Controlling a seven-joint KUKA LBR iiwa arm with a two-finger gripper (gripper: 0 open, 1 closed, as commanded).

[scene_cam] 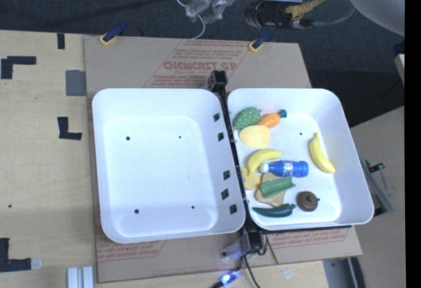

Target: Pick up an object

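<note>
- A cardboard-covered bench bears 2 white bins: the left bin and the right bin.
- The gripper hangs high above the bench's far edge, well apart from both bins, holding nothing; whether it is open I cannot tell.
- The toys crowd together in the right bin beside the divider: blue bottle overlaps a banana, so a grasp may catch 2 things or slip.
- The lone banana and brown fruit lie apart, safer targets.

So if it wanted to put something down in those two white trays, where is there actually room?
The left bin offers its whole bare floor. In the right bin, room lies between the banana and the blue bottle, and along the far edge. The divider side is crowded with toy food around the lemon.
</note>
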